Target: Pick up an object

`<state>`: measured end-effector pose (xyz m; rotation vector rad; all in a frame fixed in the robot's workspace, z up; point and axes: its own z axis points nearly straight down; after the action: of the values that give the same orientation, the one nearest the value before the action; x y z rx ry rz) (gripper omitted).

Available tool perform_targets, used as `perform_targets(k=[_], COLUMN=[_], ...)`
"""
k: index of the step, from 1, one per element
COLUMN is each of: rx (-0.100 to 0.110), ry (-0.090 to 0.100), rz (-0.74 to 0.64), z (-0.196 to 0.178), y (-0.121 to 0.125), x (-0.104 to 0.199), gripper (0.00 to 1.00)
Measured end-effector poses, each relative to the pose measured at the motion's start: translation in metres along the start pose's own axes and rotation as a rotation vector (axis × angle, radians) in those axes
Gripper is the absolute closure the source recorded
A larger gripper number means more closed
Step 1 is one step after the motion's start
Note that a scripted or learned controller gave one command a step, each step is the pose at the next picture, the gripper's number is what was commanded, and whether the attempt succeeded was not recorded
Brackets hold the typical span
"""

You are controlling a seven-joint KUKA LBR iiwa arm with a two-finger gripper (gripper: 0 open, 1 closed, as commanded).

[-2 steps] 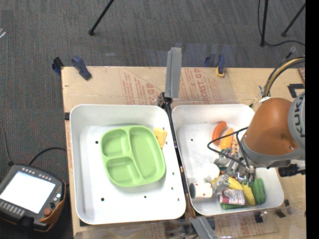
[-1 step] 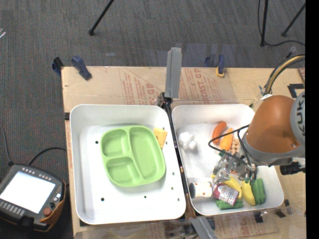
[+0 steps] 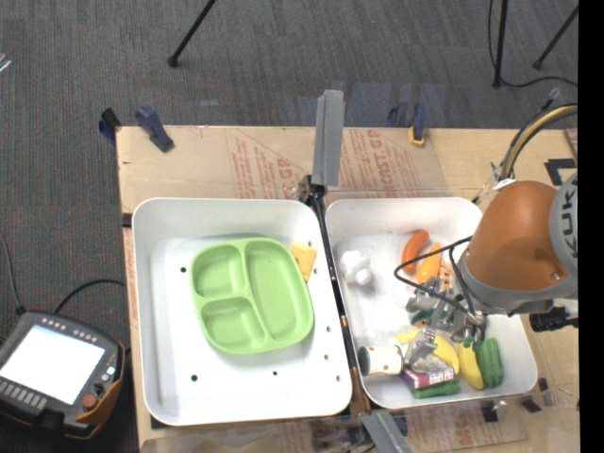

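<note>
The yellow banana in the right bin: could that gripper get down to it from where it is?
Probably yes. The gripper hangs right beside the banana, nothing lying over it, though the green vegetable and purple carton crowd it.

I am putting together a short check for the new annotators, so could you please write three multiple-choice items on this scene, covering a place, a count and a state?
1. Where does the green divided plate lie?
A. in the left bin
B. in the right bin
C. on the floor

2. How many compartments does the plate have?
A. two
B. three
C. five

3. How does the gripper stand?
A. parked over the left bin
B. raised above the cardboard behind the bins
C. low over the items in the right bin

Answers: 1 A, the plate sits on the left bin's floor. 2 B, two small wells and one large one show. 3 C, it hangs among the clutter near the yellow item.
</note>
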<state>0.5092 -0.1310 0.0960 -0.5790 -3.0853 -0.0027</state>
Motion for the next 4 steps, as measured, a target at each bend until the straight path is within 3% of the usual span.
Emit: perform_targets(k=[1,2,3,4], rx=[0.000,-0.001,-0.008,-0.002], ry=[0.000,0.001,-0.031,-0.011], rz=[-0.003,-0.004,0.007,-0.035], z=[-0.009,-0.009,0.002,0.007], y=[0.000,0.000,-0.022,-0.010], x=[0.000,0.000,0.016,0.029], gripper=[1.00,0.00,0.00,0.00])
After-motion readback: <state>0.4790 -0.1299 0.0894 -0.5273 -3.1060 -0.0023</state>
